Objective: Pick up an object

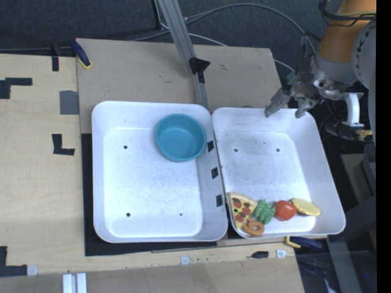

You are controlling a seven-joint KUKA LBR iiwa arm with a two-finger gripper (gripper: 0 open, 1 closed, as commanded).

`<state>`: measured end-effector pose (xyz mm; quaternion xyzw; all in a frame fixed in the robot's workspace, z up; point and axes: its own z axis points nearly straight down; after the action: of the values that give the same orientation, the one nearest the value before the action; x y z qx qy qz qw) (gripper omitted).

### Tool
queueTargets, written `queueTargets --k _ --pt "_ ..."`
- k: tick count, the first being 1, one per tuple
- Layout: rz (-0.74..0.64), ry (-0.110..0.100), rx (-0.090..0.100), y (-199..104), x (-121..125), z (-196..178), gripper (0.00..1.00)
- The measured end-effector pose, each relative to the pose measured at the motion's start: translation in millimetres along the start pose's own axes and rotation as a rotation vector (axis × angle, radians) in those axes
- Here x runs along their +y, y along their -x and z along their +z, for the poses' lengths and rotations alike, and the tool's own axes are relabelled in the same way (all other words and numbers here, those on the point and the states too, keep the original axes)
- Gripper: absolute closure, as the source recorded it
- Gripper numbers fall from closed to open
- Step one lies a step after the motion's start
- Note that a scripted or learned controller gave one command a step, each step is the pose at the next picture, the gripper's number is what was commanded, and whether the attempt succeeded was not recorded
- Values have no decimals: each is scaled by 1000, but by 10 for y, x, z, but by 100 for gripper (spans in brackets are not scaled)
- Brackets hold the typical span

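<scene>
My gripper [286,110] hangs over the far right corner of the right bin [275,163], its two dark fingers spread apart with nothing between them. Along that bin's near edge lie a pizza slice [242,207], a green toy [264,211], a red tomato [285,210], a yellow piece [305,207] and a small ring-shaped piece [253,227]. A blue bowl [180,137] sits upright at the far right of the left bin [146,188]. All of these lie well away from the gripper.
A slanted grey metal pole [183,35] runs from the top down to the gap between the bins. Cables trail across the dark floor behind the bench. The arm's orange band [345,23] is at the upper right.
</scene>
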<state>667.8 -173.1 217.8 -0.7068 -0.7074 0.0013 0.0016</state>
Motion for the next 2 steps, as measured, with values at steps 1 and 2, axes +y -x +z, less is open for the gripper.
queueTargets --k 1,2 --pt "0 1 0 -24 -56 442 0" --pt "0 -2 1 -66 -100 1069 0"
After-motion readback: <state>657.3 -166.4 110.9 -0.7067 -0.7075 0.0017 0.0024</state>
